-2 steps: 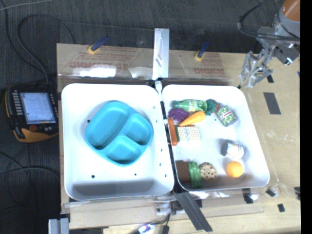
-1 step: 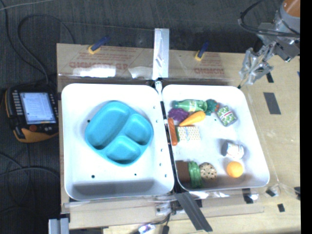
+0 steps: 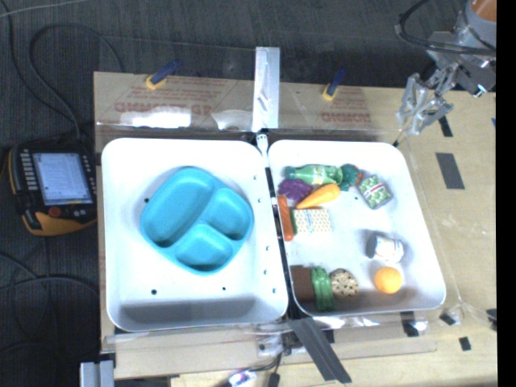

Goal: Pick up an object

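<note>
The jaws stand spread with nothing between them; the gripper [image 3: 421, 107] hangs over the bench beyond the right bin's [image 3: 419, 216] far corner. Inside that bin the toys crowd together: an orange carrot [image 3: 318, 195] touching purple grapes [image 3: 293, 189], a green bottle [image 3: 314, 172] behind them, an orange ball [image 3: 389, 280] well apart. The left bin [image 3: 121, 289] holds a blue tray [image 3: 197, 218].

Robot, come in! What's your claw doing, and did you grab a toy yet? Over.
Tool open, up past the right bin's far corner, holding nothing. Toys untouched in that bin; orange ball sits alone. Nothing in the way.
</note>
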`<state>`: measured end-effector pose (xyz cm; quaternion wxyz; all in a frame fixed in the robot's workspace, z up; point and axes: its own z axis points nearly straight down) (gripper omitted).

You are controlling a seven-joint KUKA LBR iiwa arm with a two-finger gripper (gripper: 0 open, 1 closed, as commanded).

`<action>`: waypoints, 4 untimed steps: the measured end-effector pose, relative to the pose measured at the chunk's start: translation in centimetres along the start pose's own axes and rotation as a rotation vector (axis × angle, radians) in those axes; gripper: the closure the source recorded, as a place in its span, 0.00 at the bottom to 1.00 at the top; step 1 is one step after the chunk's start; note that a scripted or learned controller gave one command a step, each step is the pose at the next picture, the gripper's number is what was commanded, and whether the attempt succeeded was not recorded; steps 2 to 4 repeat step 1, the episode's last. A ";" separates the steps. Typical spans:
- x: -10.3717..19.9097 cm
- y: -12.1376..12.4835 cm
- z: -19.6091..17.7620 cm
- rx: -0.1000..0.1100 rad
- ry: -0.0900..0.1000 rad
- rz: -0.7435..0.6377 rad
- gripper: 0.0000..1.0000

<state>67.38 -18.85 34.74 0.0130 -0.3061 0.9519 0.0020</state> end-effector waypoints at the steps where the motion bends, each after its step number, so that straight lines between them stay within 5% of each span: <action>1: 0.2 0.5 1.1 -0.003 0.021 -0.105 1.00; 4: 0.2 0.5 1.1 -0.003 0.021 -0.105 1.00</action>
